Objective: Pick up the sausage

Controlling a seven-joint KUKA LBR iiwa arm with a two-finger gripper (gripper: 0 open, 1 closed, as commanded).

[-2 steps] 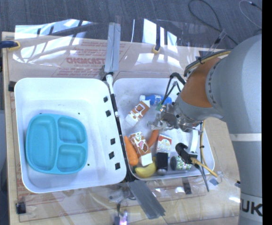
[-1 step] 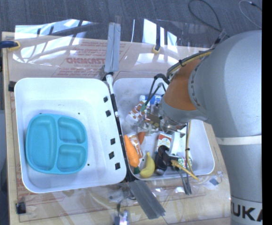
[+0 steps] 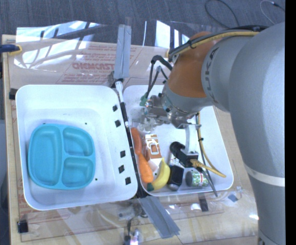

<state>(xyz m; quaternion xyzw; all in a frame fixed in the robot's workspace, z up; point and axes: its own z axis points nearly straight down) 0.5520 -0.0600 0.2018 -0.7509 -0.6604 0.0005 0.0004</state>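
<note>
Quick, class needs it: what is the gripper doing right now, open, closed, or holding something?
Gripper: cannot be told; it sits low in the right bin, above the carrot.

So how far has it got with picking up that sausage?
Nothing looks finished yet. The reddish sausage lies in the right bin, against its left wall, just above the carrot and banana. In hand: the gripper hangs low over that bin, near the sausage's upper end. Left: gripping and lifting it.
</note>
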